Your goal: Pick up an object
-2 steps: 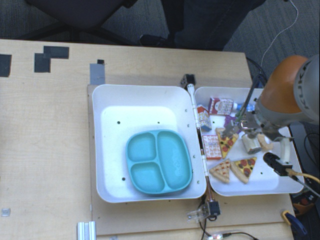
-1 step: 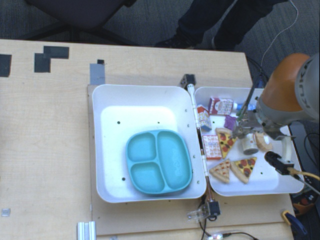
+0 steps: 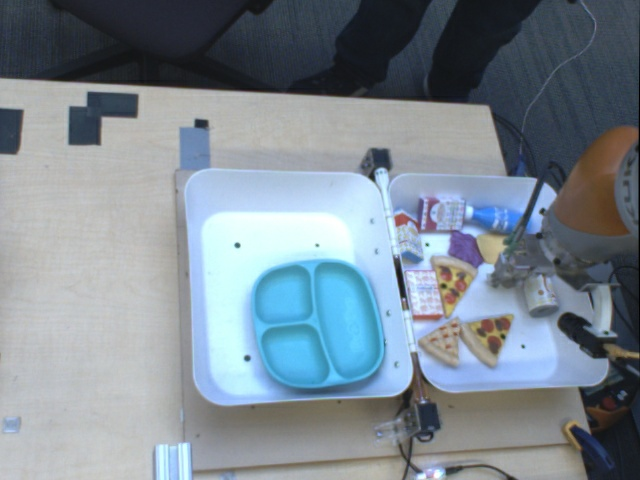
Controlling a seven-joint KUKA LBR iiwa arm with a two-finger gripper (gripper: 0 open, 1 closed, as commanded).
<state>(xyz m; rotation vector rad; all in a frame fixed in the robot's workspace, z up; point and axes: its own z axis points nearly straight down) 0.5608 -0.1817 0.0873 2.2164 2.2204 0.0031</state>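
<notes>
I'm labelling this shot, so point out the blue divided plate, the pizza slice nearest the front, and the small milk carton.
blue divided plate [image 3: 318, 322], camera view, its centre divider.
pizza slice [image 3: 488, 336], camera view, its topping.
milk carton [image 3: 440, 212], camera view, its side.

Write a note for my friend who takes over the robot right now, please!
Pincer: low in the right white bin, above its middle; whether it is open or shut cannot be told.
Things: toy pizza slices, a purple block, a small milk carton and a blue tube lie in that bin. A blue divided plastic plate sits in the left white bin.
Done: nothing visibly picked.
Left: grasp one object and lift.
</notes>
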